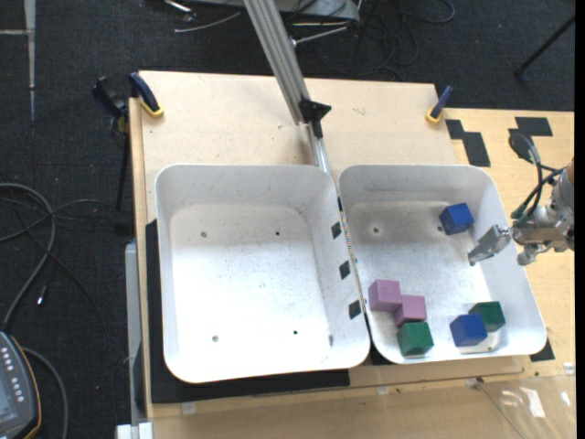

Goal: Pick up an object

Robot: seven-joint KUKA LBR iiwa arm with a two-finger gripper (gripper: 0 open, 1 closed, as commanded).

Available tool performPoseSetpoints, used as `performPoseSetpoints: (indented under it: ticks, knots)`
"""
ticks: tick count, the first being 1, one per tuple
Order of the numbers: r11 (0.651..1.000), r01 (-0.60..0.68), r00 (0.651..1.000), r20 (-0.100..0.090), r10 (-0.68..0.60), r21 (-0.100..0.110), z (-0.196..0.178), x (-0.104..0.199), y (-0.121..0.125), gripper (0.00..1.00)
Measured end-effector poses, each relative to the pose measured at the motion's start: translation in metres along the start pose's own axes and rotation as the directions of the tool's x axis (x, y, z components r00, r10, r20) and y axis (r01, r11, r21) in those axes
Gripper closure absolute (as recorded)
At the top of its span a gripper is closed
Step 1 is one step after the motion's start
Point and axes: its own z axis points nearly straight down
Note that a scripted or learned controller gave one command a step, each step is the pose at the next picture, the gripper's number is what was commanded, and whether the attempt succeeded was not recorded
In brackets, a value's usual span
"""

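The right bin [512, 273] holds several small blocks. A blue cube [455, 218] lies near its far right side. Two pink blocks [384, 293] [411, 309] touch each other near the bin's middle front. A green block [415, 338] sits just in front of them. Another blue block [468, 329] and a green block [490, 315] lie together in the front right corner. My gripper [501, 245] hangs over the right rim of this bin, to the right of the blue cube and a little nearer the front, with nothing seen in it.
The left bin [174, 245] stands beside the right one, their rims meeting at the centre. A slanted metal rail [279, 48] runs from the back down to the bins' junction. Yellow clamps [146, 99] [439, 103] grip the board's back edge.
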Motion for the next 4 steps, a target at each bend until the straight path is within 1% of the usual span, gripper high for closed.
performPoseSetpoints:
  ticks: [1, 2, 3, 4]
  knots:
    - [1.0, 0.003, 1.0, -0.003, -0.003, -0.002, 0.138, -0.014, 0.042, 0.0]
    - [1.0, 0.009, 1.0, -0.004, -0.009, 0.0, 0.138, 0.056, 0.059, 0.0]
    - [1.0, 0.008, 1.0, -0.001, -0.008, -0.007, 0.033, 0.13, 0.05, 0.0]
    - [1.0, 0.007, 1.0, -0.001, -0.007, -0.002, 0.038, 0.164, 0.07, 0.0]
